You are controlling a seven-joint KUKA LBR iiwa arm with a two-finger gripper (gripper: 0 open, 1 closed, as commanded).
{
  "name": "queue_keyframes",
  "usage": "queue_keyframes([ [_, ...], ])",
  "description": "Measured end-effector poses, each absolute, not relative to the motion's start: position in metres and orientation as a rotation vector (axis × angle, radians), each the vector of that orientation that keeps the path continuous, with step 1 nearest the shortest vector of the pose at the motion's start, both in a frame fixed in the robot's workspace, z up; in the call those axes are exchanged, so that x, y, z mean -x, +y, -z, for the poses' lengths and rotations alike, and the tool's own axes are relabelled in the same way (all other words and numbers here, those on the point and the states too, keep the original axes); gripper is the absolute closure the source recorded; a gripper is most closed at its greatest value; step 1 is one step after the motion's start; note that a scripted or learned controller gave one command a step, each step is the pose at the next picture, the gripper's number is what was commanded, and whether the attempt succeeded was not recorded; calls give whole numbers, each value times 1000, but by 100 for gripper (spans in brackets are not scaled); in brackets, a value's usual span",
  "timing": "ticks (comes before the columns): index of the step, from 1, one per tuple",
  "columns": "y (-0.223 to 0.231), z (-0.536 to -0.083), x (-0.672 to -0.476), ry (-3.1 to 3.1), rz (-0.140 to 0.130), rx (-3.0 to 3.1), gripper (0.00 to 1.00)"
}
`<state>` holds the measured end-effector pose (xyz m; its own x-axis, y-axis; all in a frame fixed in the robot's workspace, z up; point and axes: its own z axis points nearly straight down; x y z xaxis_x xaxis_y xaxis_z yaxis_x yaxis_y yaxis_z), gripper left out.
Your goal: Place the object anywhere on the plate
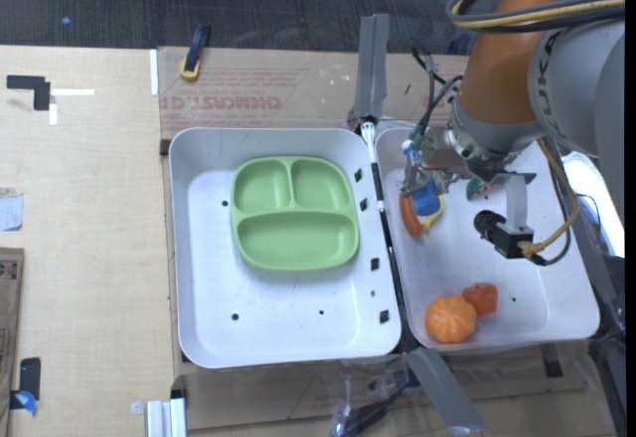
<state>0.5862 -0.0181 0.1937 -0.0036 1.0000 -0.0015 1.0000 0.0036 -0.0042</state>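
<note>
**End effector at the right bin's left wall, over a blue and orange object**

The end effector (421,189) hangs low in the right bin (556,321), near its left wall. Right below it sits a blue and orange object (417,209). Whether it grips that object, or how wide it stands, I cannot tell. At 5 o'clock from it lie an orange (450,319) and a small red piece (481,298), touching. At 9 o'clock, in the left bin (199,226), the green plate (294,213) rests on the desk's (79,226) bin floor.
</note>
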Motion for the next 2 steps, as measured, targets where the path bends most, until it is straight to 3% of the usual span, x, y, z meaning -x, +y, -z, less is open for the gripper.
queue_keyframes([
  [1,89,-191,-591,-2316,-5,2122,100],
  [2,89,-191,-591,-2315,-5,2123,0],
])
